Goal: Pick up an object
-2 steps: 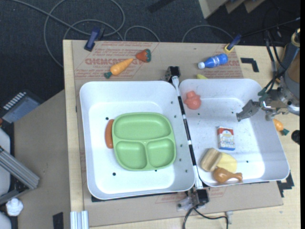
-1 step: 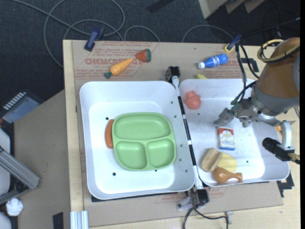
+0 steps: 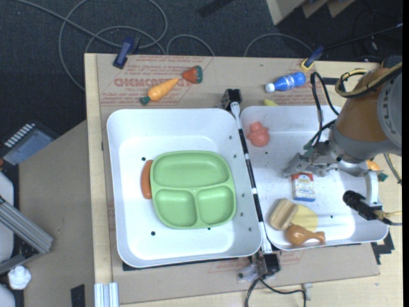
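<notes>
Low, pincer (image 3: 305,167) above small carton (image 3: 304,187)

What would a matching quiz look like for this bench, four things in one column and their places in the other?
Things:
1. green plate
2. pink toy
3. toy carrot
4. blue bottle

Places:
A. on the board behind the right bin
B. in the left bin
C. on the board behind the left bin
D. far corner of the right bin

Pairs: 1-B, 2-D, 3-C, 4-A

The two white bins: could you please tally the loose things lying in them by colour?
Green: 1, divided plate
Orange: 1, piece beside the plate
Pink: 1, lump
Tan or brown: 2, roll, drumstick
Yellow: 1, slice
Red and white: 1, small carton
Total: 7
</notes>
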### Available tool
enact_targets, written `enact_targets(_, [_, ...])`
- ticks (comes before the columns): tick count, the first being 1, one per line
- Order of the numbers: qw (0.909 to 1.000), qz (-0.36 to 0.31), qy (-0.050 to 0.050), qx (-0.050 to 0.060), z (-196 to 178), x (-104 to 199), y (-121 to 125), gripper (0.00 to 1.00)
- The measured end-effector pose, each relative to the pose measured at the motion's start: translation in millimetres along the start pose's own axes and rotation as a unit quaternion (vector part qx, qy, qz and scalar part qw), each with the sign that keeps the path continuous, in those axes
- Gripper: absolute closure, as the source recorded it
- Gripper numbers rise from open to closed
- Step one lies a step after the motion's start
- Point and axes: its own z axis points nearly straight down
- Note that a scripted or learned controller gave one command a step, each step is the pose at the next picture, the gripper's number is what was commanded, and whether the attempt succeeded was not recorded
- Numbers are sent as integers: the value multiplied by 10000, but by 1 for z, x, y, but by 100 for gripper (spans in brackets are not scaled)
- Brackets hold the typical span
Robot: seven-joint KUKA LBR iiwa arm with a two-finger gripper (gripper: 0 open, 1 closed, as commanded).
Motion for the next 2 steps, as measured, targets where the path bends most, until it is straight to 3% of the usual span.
enact_targets(1, [10000,0,-6,-20,-11,0,1,100])
enact_targets(2, [10000,-15,0,-25,-101,107,-23,100])
